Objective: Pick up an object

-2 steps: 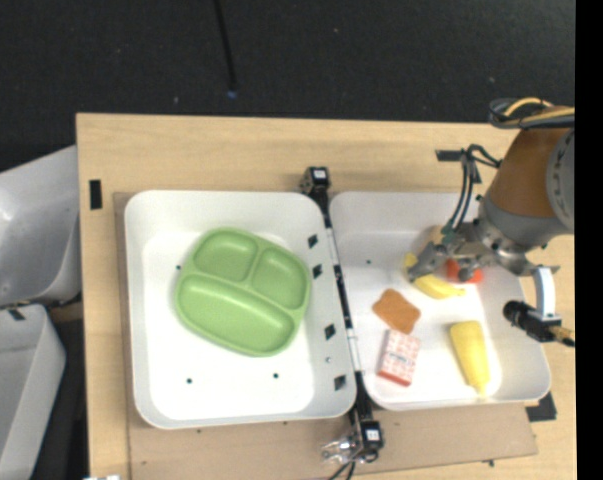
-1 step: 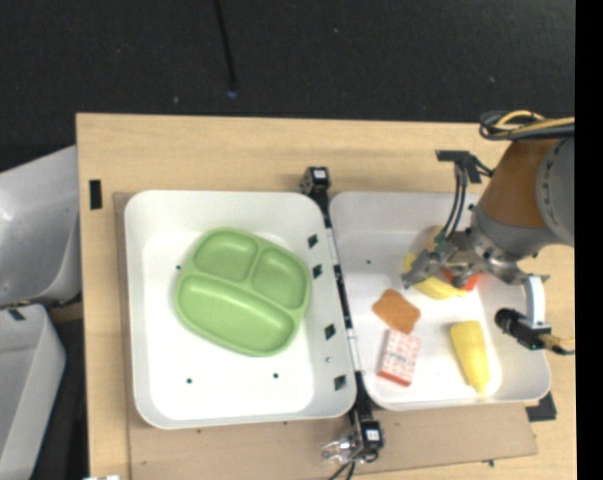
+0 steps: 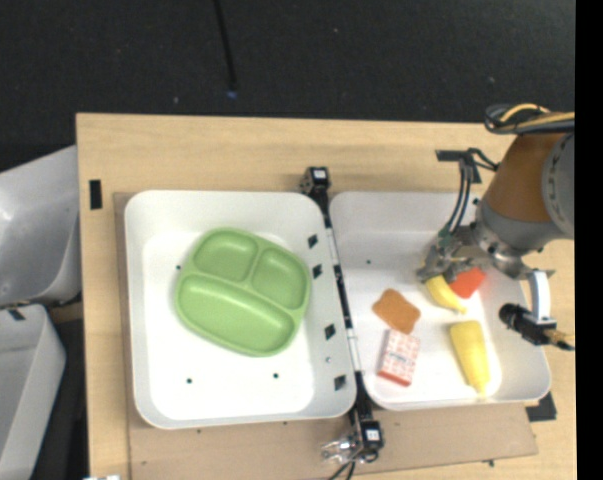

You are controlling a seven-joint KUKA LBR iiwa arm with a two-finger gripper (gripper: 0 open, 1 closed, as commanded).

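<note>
- Counter (image 3: pixel 231 153): pale wood-look top w/ 2 shallow white plastic bins side by side, rounded corners, small black clips along the seam between them.
- Nearest edge, right bin (image 3: pixel 381 218): small red-and-white patterned box (image 3: pixel 399 357), rectangular, lying flat near the front wall.
- Just right of it: 1 yellow corn-shaped piece (image 3: pixel 470 354), smooth, tapered, lying lengthwise.
- A bit further back, approx. mid-bin: 1 orange-brown flat piece (image 3: pixel 396 310), rounded like a slice of toast or a cookie.
- Further back & right: 1 small yellow curved piece (image 3: pixel 444 294), banana-like, touching 1 orange-red rounded piece (image 3: pixel 468 283); both sit right at the claw (image 3: pixel 447 266).
- Claw: metal, at the end of the grey arm w/ orange band (image 3: pixel 516 183), down over those 2 pieces; can't tell from above whether it is spread or pinched, or gripping anything.
- Left bin (image 3: pixel 146 368): 1 light-green plastic plate (image 3: pixel 243 290), smooth, oval, divided into 3 compartments, lying roughly centred.
- Count: 5 small items in right bin, 1 plate in left.
</note>
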